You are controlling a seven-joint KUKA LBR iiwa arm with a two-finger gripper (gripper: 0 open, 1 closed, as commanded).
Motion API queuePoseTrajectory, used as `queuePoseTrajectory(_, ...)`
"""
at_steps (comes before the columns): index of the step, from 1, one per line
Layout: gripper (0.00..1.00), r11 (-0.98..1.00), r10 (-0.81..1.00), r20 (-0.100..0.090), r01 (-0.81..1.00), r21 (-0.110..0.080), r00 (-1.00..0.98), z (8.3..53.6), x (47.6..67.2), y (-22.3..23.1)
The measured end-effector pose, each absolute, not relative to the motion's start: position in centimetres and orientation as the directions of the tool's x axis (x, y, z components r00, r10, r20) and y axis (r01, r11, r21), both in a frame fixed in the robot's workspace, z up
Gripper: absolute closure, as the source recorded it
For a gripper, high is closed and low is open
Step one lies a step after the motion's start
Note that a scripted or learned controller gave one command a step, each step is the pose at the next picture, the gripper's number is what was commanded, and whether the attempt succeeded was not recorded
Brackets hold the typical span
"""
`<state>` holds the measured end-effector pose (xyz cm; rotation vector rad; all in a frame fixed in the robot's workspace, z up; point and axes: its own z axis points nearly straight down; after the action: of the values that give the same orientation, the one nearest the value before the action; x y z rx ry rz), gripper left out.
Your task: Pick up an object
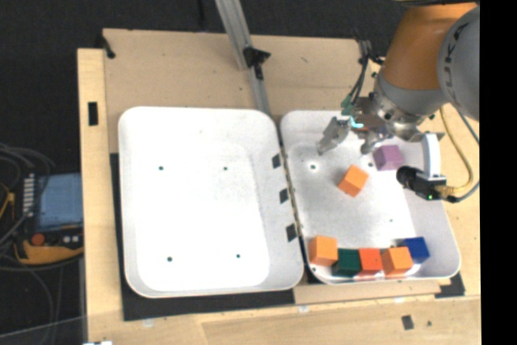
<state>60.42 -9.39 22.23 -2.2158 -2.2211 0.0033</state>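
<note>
**Arm over right bin, gripper open, nothing held**

Wooden table (186,69) w/ two white bins. Left bin (202,198) sits beside right bin (311,133), rims nearly touching. Grey-orange arm (420,36) reaches in from right, above right bin's far end. Gripper (350,139) spread wide, fingers apart, nothing between them. Purple cube (388,156) just right of gripper. Orange cube (353,181) lies tilted near bin centre, below gripper. Along near wall, a row: orange, green, orange, orange, blue block (416,248).
</note>
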Motion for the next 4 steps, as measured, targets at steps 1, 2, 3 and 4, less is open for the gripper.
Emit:
queuePoseTrajectory(1,0.00,0.001,1.000,0.002,1.000,0.001,-0.001,22.5,60.5,-9.4)
queuePoseTrajectory(2,0.00,-0.004,1.000,-0.001,1.000,-0.005,0.004,17.3,59.9,-8.7)
queuePoseTrajectory(3,0.00,-0.006,1.000,-0.002,1.000,-0.004,0.006,12.6,60.7,-8.8)
queuePoseTrajectory(4,0.00,-0.005,1.000,-0.003,1.000,-0.001,0.005,9.6,60.7,-9.0)
